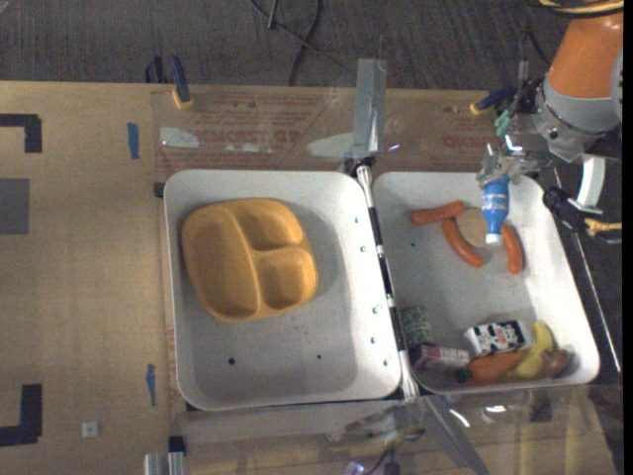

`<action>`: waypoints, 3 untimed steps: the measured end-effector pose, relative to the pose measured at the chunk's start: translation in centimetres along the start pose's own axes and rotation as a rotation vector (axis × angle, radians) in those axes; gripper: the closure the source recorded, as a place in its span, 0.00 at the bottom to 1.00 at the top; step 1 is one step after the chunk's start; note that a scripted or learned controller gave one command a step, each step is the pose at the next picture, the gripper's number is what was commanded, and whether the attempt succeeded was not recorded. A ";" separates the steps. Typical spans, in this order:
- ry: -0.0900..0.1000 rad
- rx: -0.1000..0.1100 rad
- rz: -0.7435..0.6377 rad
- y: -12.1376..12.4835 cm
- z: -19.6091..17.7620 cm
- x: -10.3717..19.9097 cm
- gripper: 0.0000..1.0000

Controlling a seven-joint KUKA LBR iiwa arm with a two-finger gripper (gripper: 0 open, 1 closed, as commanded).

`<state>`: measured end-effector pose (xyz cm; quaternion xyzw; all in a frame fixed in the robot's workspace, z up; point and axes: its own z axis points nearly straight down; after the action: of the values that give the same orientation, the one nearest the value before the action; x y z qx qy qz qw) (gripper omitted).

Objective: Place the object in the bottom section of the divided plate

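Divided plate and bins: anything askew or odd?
Divided plate sits rotated in the left bin, not square to its walls. Blue bottle hangs upright between the gripper fingers over the right bin. No spills.

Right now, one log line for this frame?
stage: lift | pincer: over right bin, blue bottle between its fingers, hanging upright | yellow divided plate: left bin, bottom section unfilled | placed: not yet

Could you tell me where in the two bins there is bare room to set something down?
Left bin: open floor below and right of the yellow divided plate. Right bin: bare middle between sausages and the crowded bottom edge by the milk carton.
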<state>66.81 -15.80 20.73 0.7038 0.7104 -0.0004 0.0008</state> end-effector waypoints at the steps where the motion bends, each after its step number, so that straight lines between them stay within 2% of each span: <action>1: 0.002 -0.001 -0.021 -0.1 -2.8 8.3 1.00; 2: 0.002 -0.002 0.057 0.1 -3.6 17.2 1.00; 3: 0.002 -0.002 0.057 0.1 -3.6 17.2 0.00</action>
<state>66.74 1.36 24.28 0.7236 0.6902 0.0007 0.0009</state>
